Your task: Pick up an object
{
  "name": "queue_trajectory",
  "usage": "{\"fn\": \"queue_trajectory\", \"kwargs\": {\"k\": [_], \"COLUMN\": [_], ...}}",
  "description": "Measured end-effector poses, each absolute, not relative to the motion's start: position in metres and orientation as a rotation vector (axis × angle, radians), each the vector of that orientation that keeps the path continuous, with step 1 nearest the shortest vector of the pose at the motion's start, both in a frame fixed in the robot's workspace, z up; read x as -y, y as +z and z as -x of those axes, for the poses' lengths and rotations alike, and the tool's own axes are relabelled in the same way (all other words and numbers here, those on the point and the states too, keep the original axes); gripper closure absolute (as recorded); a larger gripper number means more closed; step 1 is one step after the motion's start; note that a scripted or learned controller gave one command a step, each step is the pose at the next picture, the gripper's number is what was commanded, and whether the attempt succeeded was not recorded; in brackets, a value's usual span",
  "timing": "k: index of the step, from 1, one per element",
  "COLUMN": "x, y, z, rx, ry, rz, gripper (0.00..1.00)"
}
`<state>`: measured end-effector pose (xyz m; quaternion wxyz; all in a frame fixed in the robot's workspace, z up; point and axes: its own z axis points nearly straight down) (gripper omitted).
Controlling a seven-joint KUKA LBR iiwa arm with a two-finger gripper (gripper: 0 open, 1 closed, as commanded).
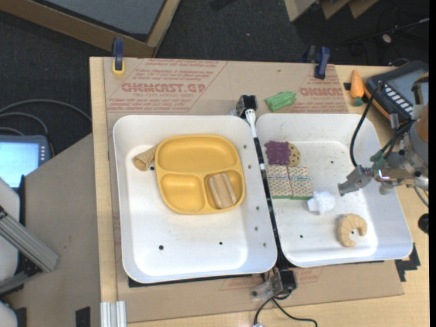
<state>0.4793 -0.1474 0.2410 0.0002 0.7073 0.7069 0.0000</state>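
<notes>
My gripper [368,182] hangs over the right side of the right bin [388,247], fingers spread open with nothing between them. Just left of it and slightly lower lies a white crumpled piece [321,201]. A tan bitten pastry [351,229] rests below the gripper, nearer the front. A purple block [276,152] with a cookie [293,155] beside it, and two patterned packets [288,180], sit by the bin's left wall.
The left bin [136,237] holds a yellow divided plate [197,157] with a bread roll [221,189] in its lower right compartment, and a tan piece [144,159] by the plate's left edge. A green object [281,101] lies on the board behind the bins.
</notes>
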Motion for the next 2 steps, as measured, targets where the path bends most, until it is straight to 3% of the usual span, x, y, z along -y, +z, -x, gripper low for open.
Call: {"fn": "queue_trajectory", "kwargs": {"k": [1,2], "x": [0.175,0.146], "y": [0.078,0.085], "z": [-0.487,-0.554], "rx": [-2.219,-2.223], "ry": [-0.004,0.005], "rz": [-2.226,-2.211], "gripper": [0.00,0.00]}}
